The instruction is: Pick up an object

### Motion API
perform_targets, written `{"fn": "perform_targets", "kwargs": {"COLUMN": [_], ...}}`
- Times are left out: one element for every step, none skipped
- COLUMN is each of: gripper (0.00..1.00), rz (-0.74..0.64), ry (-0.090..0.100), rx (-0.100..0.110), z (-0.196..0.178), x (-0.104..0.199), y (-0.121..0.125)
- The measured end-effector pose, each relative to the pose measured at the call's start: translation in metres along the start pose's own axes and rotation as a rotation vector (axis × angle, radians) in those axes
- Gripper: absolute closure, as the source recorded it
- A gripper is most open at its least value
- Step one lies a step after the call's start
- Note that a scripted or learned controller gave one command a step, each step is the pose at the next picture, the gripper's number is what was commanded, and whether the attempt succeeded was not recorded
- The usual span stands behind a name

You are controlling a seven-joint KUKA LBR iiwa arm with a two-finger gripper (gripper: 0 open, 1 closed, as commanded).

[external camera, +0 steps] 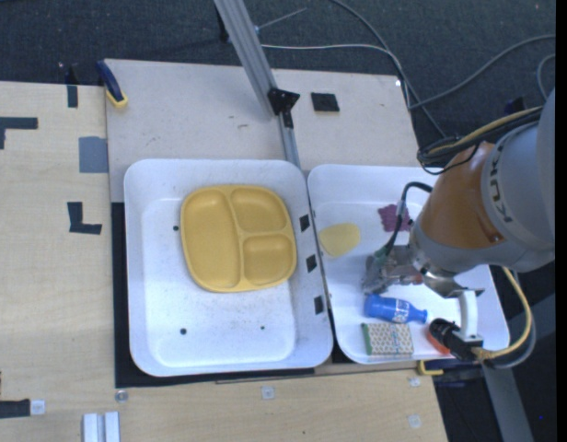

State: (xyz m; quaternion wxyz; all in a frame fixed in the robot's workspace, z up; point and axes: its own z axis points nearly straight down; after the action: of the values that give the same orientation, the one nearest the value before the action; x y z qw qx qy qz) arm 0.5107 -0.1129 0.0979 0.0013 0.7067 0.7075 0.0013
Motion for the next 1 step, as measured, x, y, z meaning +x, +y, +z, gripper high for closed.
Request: {"fn": "perform_targets", "kwargs": {"gripper": [1.0], "rz": [-0.001], "ry": [-0.001], "rx": [0.0], "z": [-0.063], "x": [0.0004], "y": [0.0013]}}
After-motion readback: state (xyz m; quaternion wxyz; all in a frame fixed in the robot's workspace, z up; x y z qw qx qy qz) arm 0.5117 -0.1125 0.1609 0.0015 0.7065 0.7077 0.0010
